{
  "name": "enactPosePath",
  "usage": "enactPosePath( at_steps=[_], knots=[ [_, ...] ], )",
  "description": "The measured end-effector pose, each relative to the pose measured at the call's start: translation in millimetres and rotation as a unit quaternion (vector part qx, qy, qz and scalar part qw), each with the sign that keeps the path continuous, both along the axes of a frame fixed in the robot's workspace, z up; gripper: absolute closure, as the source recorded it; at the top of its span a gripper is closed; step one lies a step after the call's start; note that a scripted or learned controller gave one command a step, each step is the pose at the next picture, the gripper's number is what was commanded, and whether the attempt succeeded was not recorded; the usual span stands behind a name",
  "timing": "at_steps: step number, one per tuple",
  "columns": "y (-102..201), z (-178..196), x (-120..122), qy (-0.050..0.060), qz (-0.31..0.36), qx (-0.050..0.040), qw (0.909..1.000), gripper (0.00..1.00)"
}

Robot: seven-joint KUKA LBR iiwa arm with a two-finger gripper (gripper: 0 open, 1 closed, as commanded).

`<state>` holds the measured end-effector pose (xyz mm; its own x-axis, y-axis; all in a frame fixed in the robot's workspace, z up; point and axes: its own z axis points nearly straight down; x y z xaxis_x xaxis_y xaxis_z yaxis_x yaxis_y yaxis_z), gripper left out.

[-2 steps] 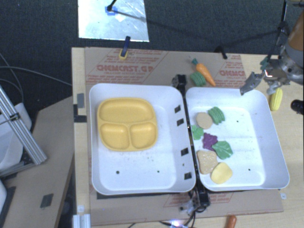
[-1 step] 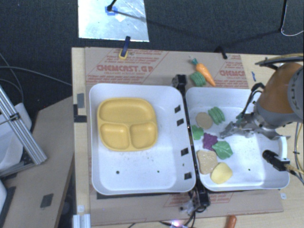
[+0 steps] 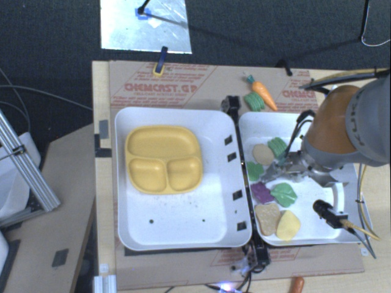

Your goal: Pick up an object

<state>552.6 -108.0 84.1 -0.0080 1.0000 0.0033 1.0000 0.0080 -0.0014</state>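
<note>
Left bin [image 3: 131, 224]: yellow divided tray [image 3: 164, 159]. Right bin [image 3: 305, 232]: toy food cluster, with green leaf piece [image 3: 284, 193], purple piece [image 3: 262, 192], tan slice [image 3: 267, 217], yellow lemon [image 3: 288, 224]. Gripper [image 3: 275, 171] low over cluster, aperture unreadable. Toy carrot [image 3: 264, 93] lying on bench beyond bins.

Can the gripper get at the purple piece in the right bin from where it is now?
Probably yes. The gripper hangs just above the purple toy piece, whose top lies uncovered; a green leaf-shaped piece and a tan bread-shaped piece crowd its sides.
</note>
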Motion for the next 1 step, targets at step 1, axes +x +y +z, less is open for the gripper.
enactPosePath(
  at_steps=[1],
  knots=[
    [-54.1, 1.7, 51.1, -0.005, -0.004, -0.0035, 1.0000, 0.00]
  ],
)
